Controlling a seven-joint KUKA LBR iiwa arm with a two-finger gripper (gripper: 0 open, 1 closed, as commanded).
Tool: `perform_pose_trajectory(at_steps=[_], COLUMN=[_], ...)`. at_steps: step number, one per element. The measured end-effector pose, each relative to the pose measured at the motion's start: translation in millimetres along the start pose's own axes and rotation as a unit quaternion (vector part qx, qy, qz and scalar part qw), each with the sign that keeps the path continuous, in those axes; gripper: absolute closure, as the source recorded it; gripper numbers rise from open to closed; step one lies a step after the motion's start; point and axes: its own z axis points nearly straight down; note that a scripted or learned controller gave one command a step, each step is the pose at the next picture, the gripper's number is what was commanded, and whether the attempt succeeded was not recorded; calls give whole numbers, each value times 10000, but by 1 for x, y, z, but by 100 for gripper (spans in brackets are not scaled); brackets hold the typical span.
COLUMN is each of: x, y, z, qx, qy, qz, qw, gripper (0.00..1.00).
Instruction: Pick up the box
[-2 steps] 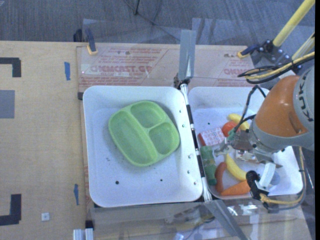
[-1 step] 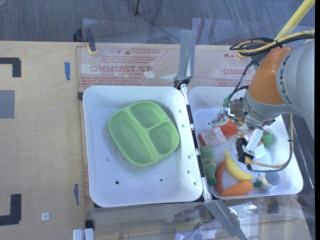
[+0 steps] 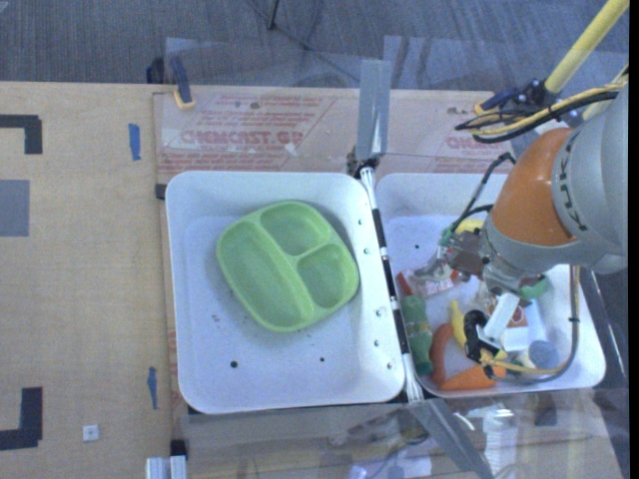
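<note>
Orange and carrot-shaped, one toy (image 3: 461,376) is seen at the near edge of the right bin (image 3: 414,233). Two white bins are counted on the surface (image 3: 80,267), and one green three-part plate (image 3: 288,264) is carried by the left bin (image 3: 250,357). One small box (image 3: 435,280) with red print is seen near the right bin's middle, just left of the wrist. One green piece (image 3: 414,319) and one yellow piece (image 3: 456,319) are crowded close by. The grey arm (image 3: 599,188) is hung over that bin, and much of the clutter is covered by it. Whether the jaws are open or closed cannot be told.
</note>
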Motion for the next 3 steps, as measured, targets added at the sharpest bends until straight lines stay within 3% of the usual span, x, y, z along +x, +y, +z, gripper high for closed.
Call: perform_pose_trajectory(at_steps=[1, 2, 3], x=[4, -1, -10], y=[-9, 52, 20], z=[-103, -23, -10], qx=[137, 131, 110], qy=[-51, -47, -41], qz=[-162, -706, -429], qw=[9998, 9974, 9990], gripper=[0, 0, 0])
